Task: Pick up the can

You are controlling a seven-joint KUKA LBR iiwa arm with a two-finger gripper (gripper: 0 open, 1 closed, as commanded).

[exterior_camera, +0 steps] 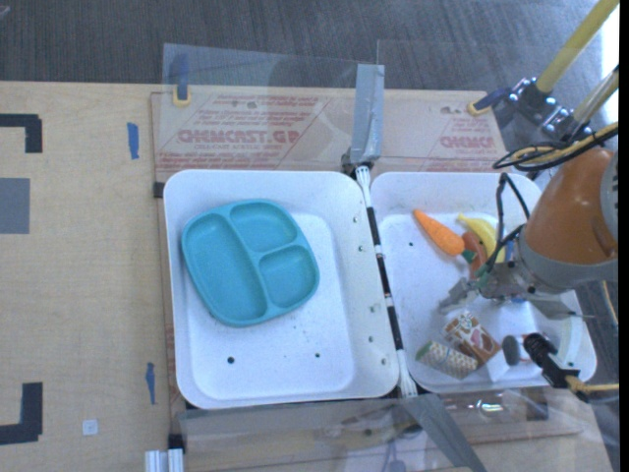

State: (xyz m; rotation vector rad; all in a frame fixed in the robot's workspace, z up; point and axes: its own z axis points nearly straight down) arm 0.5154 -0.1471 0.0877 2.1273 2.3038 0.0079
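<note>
Two shallow white bins are counted: a left bin (295, 362) and a right bin (418, 273). One teal three-compartment plastic tray (251, 261), one tapered orange carrot (437, 232), one curved yellow banana (480, 230) and one brown-and-white patterned can (460, 347) are seen.

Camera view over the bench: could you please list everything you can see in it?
Bench: one, pale wood, under both bins.
Left bin: one, white, shallow.
Right bin: one, white, shallow, beside the left bin.
Plate: one, teal, divided, in the left bin.
Carrot: one, orange, far part of the right bin.
Banana: one, yellow, just right of the carrot.
Patterned item: brown and white, near edge of the right bin; possibly the can, too blurred to confirm.
Arm: one, grey with orange, reaching in from the right.
Gripper: one, over the right bin, between carrot and patterned item.
</note>
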